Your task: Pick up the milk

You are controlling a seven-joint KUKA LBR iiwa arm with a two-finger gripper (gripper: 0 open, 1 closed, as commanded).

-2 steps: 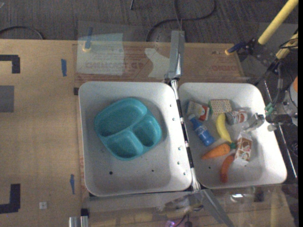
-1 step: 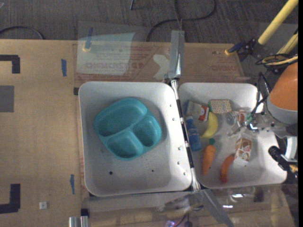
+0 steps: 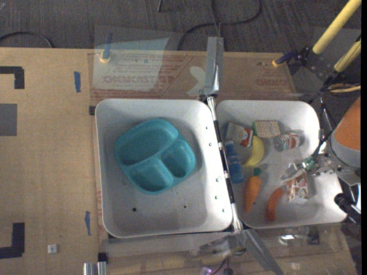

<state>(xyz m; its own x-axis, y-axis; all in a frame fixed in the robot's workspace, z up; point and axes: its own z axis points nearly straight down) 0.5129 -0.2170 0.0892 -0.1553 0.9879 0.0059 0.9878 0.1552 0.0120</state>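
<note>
Lying in the right bin (image 3: pixel 298 110), the milk (image 3: pixel 238 134) carton rests near its left wall, just above a banana (image 3: pixel 256 152). The tool (image 3: pixel 307 171) hangs over the bin's right side beside a small carton (image 3: pixel 297 187); I cannot tell its state. A teal tray (image 3: pixel 153 154) sits in the left bin (image 3: pixel 114 119).

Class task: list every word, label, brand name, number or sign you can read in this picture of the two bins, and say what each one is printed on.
None can be read with certainty.
Clear sheet above the left bin: red mirrored lettering, too blurred.
Carton in the right bin: coloured label, too small.
Small carton beside the gripper: print too blurred.
Cracker box: no legible text.
</note>
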